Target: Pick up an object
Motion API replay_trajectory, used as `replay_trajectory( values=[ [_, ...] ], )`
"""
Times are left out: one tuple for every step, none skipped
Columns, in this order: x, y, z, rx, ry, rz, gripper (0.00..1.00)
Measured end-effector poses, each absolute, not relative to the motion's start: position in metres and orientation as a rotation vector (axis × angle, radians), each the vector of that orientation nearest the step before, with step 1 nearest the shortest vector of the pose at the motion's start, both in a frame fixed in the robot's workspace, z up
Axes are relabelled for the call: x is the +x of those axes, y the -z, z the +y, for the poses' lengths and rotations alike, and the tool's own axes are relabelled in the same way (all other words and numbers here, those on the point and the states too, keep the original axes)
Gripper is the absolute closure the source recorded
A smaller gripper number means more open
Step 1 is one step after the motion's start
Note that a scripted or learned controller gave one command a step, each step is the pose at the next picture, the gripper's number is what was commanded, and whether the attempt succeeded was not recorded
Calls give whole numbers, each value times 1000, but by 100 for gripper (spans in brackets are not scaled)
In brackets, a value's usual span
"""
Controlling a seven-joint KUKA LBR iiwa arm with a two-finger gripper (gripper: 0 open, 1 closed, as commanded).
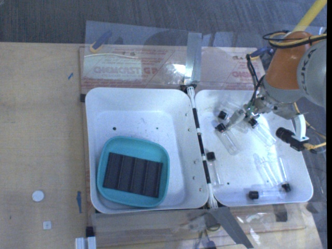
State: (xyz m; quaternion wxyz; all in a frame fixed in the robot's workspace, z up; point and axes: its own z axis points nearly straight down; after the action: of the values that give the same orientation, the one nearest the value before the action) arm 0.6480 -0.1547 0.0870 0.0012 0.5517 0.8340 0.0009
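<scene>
My gripper point(250, 116) hangs low over the upper middle of the right bin point(306, 191), on the grey arm with the orange band. Several clear vials with black caps lie in that bin. One capped vial point(223, 114) lies just left of the gripper, and another point(227, 138) lies below it. A thin vial point(213, 166) rests by the divider. One more vial point(267, 193) lies along the front wall, and clear ones point(265, 168) lie above it. Nothing shows held in the gripper.
The left bin point(135, 105) holds a teal tray point(133, 171) with a black ribbed block point(131, 175) in it. A clear plastic sheet point(155, 61) stands behind both bins. The wooden bench point(36, 139) stretches left.
</scene>
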Motion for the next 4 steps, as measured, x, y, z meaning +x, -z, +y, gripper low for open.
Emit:
replay_trajectory(
  values=[
    [649,-87,-210,1696,-2,2638,0],
    [649,-86,-210,1696,-2,2639,0],
    [648,-96,-209,1696,1,2645,100],
    [649,-213,-143,1729,-3,2617,100]
  ],
)
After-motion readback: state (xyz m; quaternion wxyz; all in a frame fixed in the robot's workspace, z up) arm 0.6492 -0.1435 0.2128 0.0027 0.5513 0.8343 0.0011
